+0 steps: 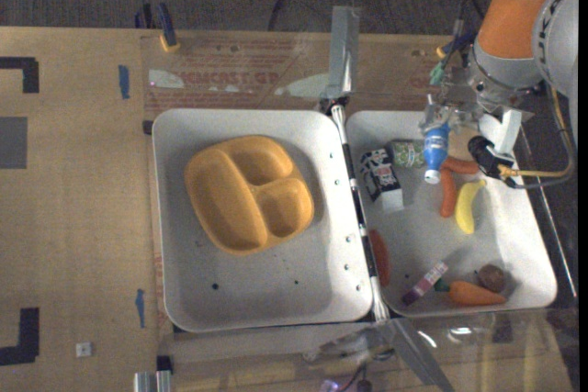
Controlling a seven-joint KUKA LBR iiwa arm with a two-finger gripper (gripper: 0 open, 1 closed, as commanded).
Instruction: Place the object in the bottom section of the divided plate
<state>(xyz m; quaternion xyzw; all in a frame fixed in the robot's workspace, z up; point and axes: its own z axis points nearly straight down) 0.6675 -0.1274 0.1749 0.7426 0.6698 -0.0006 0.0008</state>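
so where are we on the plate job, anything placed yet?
Nothing placed: the divided plate in the left bin has nothing in any section. In hand: the claw is over the right bin, at the top of a blue-capped bottle; whether it grips it I can't tell. Left: lift, carry across, release in the plate's bottom section.
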